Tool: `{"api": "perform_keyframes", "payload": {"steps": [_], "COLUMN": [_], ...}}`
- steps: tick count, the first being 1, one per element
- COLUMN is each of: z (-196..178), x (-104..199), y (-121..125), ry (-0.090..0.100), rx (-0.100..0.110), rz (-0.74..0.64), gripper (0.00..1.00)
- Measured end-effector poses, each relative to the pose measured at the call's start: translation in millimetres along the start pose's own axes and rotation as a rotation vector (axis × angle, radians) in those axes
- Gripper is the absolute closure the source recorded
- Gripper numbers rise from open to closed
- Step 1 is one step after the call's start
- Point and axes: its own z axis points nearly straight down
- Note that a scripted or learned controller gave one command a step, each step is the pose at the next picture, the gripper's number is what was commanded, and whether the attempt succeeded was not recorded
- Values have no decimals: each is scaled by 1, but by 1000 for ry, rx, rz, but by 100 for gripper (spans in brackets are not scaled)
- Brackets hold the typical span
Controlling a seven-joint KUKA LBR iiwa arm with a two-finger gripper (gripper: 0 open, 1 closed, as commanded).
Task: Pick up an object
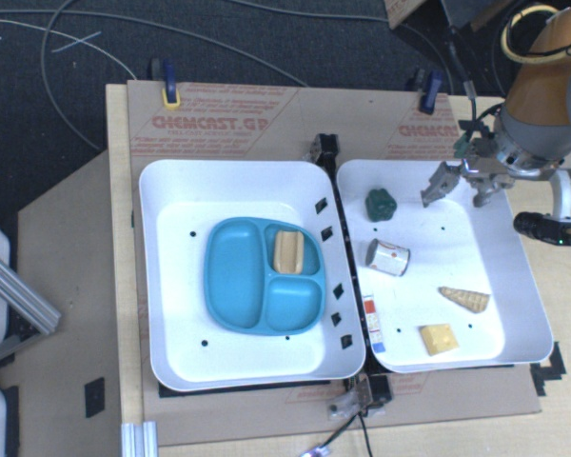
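Two shallow white bins sit side by side on the tabletop. Over the right bin [514,284], the end effector [462,187] hovers with fingers spread, pinching nothing. Below it lie a dark green crumpled lump [381,204], a small, seemingly metal can [388,257], a tan wedge [465,299] and a yellow block [438,338]. The left bin [171,255] holds a blue divided plate [238,279].

My bench [124,255] is topped w/ a printed cardboard sheet [266,112] (blue clamps [171,91] pin its far edge). Two shallow white bins sit on it, touching: left bin [171,284], right bin [514,293].
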Motion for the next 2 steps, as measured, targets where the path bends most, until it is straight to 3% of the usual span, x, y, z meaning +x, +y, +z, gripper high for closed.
{"api": "perform_keyframes", "payload": {"steps": [1,2], "z": [-8,34], "x": [0,1], "y": [3,0], "ry": [-3,-1], "rx": [-14,-9], "rz": [-3,-2], "gripper": [0,0]}}
